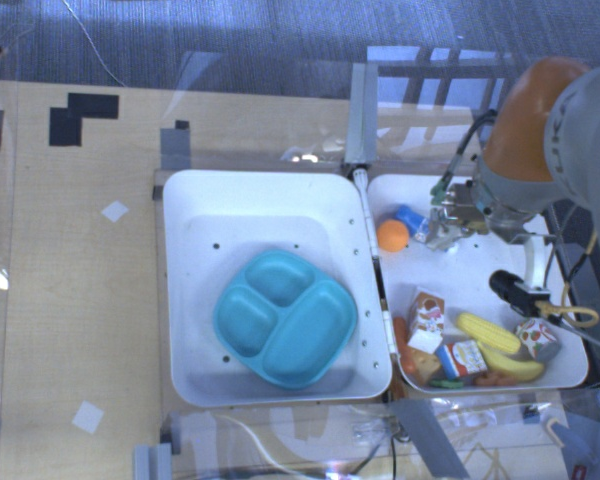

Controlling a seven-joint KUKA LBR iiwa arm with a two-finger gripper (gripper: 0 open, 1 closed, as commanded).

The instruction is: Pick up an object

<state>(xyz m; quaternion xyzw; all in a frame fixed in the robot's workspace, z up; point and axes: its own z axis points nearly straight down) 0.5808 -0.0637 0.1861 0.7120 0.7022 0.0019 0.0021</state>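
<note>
My gripper [438,232] hangs low over the far part of the right bin [577,373], reaching in from the right. Just left of it lie an orange ball [392,234] and a small blue object [410,217], partly hidden by the gripper. Nearer the front of that bin sit a red and white carton [427,318], a small red box [467,356], a yellow banana [490,333] and a small grey and red piece [537,338]. I see nothing lifted off the bin floor.
The left bin [190,368] holds a blue divided plate [285,316]. A metal rail [360,118] runs between the bins at the back. Bare bin floor lies around the plate and behind the gripper.
</note>
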